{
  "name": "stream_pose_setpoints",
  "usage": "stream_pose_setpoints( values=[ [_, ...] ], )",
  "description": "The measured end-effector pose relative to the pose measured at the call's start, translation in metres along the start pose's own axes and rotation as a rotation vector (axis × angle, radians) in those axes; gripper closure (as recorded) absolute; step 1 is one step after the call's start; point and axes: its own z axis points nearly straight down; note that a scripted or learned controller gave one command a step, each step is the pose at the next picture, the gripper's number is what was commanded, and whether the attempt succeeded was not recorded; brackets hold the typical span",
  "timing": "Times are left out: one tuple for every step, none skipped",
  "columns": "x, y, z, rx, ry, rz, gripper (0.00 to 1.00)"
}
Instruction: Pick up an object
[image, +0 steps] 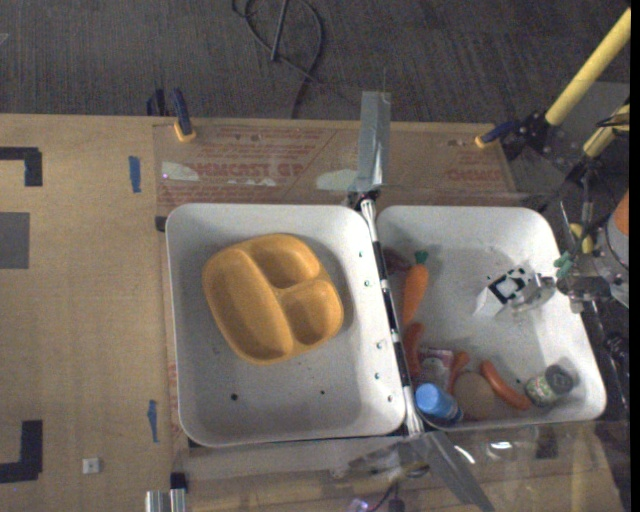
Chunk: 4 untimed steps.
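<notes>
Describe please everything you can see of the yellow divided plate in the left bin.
The yellow divided plate is a rounded, smooth dish that looks like plastic, with three hollow compartments: one long one on the view's left side and two smaller ones on the right, parted by raised ridges. It lies flat and right side up, turned a little askew, in the upper middle of the left bin. It holds nothing. Only the bin floor touches it.
</notes>
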Motion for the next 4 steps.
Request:
stream_pose_setpoints(
  values=[
    [0.025, -0.043, -0.137, -0.002, -0.002, 0.023, 0.0],
    [-0.008, 0.012, -0.011, 0.0, -0.001, 0.071, 0.0],
    [-0.006, 0.066, 0.075, -0.001, -0.001, -0.002, 0.0],
    [-0.013, 0.139, 0.081, -0.03, -0.002, -0.046, 0.0]
  ],
)
